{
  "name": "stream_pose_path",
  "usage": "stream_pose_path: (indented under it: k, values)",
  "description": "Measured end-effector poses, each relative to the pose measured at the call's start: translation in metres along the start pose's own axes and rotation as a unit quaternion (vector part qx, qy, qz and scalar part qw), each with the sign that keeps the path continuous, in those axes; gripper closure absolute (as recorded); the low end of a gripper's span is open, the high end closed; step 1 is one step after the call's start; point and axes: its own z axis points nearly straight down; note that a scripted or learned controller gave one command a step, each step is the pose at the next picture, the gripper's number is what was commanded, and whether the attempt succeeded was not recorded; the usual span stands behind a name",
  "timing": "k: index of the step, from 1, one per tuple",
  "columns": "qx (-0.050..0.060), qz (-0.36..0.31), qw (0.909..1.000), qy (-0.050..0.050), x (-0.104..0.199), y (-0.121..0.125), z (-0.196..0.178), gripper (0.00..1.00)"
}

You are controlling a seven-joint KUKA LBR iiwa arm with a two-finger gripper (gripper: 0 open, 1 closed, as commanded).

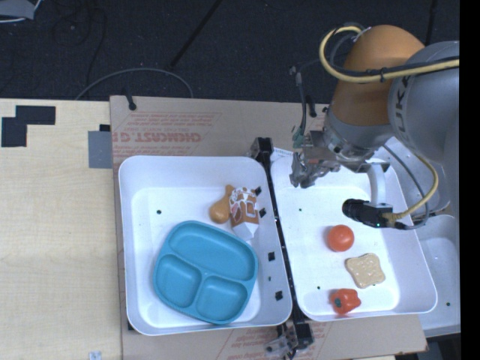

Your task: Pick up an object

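My gripper (304, 175) hangs over the far left corner of the right bin (420, 276), close to the divider between the bins. Nothing shows beneath it but bare white floor. In the right bin lie a red tomato (340, 238), a slice of toast (365, 270) and a small red pepper (345, 300), all nearer the front than the gripper. The left bin (139, 201) holds a blue divided plate (204, 270), an orange-brown drumstick (220, 207) and a brown-and-white gingerbread-house toy (244, 205) against the divider.
The grey arm with its orange band (375, 66) reaches in from the right above the right bin's far edge. A black fitting (367, 212) on a yellow hose hangs over the right bin near the tomato. A black clamp strip (274, 231) runs between the bins.
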Motion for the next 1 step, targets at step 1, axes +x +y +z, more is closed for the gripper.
stream_pose_path:
  k: [1]
  values:
    - [0.0, -0.001, 1.0, 0.0, 0.0567, -0.0069, 0.0017, 1.0]
